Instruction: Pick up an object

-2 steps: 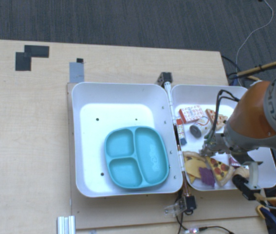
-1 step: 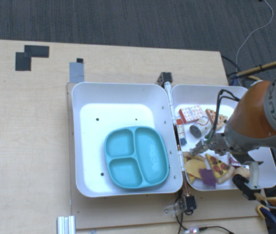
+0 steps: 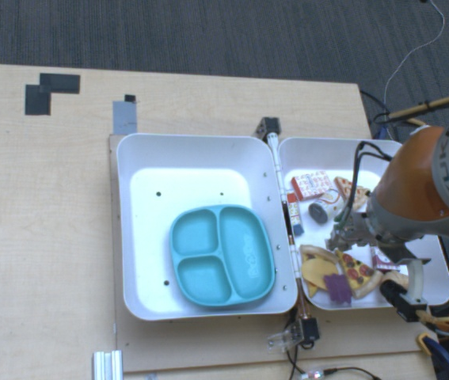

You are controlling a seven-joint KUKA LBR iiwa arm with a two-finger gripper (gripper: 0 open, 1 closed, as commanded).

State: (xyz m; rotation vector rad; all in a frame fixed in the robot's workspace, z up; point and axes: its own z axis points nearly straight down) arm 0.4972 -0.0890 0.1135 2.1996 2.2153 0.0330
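End effector, over the right bin's near half; finger state cannot be told. Pizza slice beneath: probably light, stiff; grip its narrow crust edge.

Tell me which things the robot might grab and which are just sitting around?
Might be grabbed, in the right bin:
- pizza slice toy
- purple block
- red-and-white box
- small dark grey object

Just sitting around:
- blue divided plate in the left bin
- dark tape patches on the bench
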